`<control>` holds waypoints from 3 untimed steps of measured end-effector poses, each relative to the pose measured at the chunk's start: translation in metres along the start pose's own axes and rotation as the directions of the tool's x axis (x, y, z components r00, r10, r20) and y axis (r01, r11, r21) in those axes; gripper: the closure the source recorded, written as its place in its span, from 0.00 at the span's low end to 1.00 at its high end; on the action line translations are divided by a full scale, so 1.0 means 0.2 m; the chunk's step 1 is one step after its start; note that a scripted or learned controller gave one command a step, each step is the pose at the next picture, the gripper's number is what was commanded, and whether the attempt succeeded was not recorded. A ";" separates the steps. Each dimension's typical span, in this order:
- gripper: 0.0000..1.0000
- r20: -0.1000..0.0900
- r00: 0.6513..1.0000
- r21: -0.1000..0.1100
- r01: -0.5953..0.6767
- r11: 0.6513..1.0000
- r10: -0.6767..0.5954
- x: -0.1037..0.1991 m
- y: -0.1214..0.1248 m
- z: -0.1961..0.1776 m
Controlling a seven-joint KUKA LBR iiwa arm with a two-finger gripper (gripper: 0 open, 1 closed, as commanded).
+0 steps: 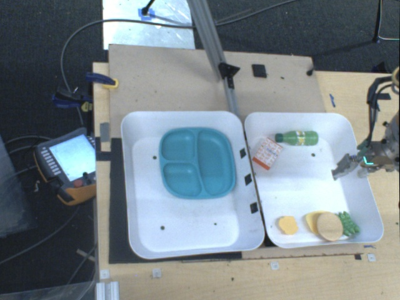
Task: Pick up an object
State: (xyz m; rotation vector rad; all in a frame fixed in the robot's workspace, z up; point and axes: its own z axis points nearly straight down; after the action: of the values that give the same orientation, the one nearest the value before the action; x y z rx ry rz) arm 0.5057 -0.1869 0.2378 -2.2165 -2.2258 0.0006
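Observation:
The right bin [312, 186] holds several small objects. A green bottle [297, 138] lies on its side near the far wall, with a red-and-white box [265, 152] just left of it. Along the near wall sit a small yellow disc [287, 225], a tan round piece [327, 225] and a green leafy piece [349, 224]. My gripper [351, 167] hangs at the bin's right rim, open, with nothing between its fingers. It is well right of the bottle and above the tan piece in the view.
The left bin [187, 230] holds a teal divided plate [197, 162]. A grey pole [212, 42] slants over the bench's far side. A handheld pendant [69, 164] and cables lie on the floor to the left.

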 end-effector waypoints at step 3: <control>0.00 -0.001 1.000 0.003 -0.004 1.000 0.004 0.01 -0.02 0.51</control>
State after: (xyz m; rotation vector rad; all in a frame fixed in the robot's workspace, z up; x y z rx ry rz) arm 0.5022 -0.1855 0.1351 -2.2188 -2.2196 0.0025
